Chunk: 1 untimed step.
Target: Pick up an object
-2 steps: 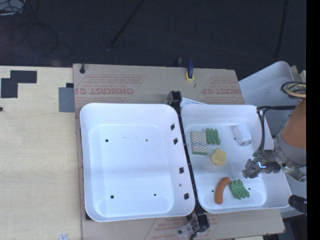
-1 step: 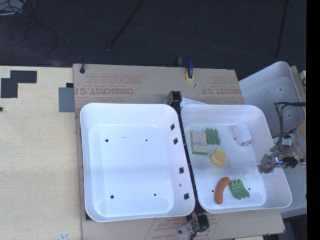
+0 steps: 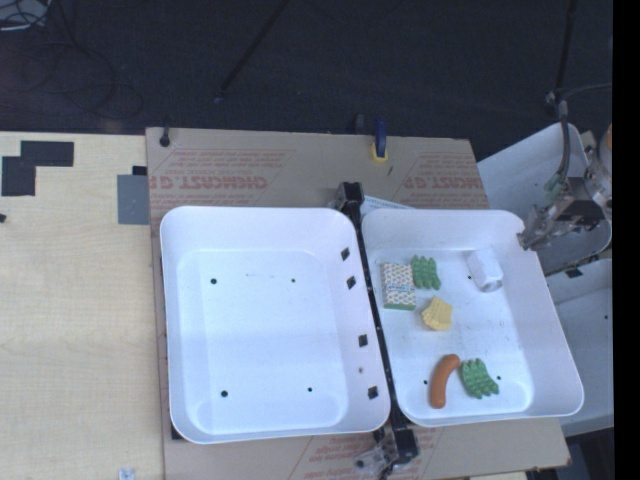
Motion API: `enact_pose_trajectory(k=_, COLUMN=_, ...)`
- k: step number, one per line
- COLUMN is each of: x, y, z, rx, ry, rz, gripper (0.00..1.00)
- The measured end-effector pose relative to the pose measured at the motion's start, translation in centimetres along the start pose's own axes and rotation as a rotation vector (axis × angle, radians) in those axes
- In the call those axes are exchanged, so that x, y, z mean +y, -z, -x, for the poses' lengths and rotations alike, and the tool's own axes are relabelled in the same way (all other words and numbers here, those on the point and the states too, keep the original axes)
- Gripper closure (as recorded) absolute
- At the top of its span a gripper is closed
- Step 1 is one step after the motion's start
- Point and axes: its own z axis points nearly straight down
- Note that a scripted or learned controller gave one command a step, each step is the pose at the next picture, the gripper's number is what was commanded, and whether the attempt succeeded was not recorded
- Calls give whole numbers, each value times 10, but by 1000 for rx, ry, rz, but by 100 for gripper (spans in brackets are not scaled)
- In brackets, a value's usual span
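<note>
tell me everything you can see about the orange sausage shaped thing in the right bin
The orange sausage-shaped toy is a short, rounded piece, slightly curved, with a smooth, plastic-looking surface. It lies flat on the floor of the right bin, near the front edge, angled with its upper end leaning right. A green knobbly toy lies right beside it, possibly just touching its upper end. Nothing is gripping it.

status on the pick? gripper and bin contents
Gripper at right bin's far right rim, nothing held. Sausage, yellow piece, white cylinder untouched. Nothing blocking.
</note>
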Motion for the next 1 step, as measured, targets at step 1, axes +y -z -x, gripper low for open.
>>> enact_pose_trajectory(k=1, x=-83, y=29, z=8, rx=5, ry=-6, rz=-14, gripper=100)
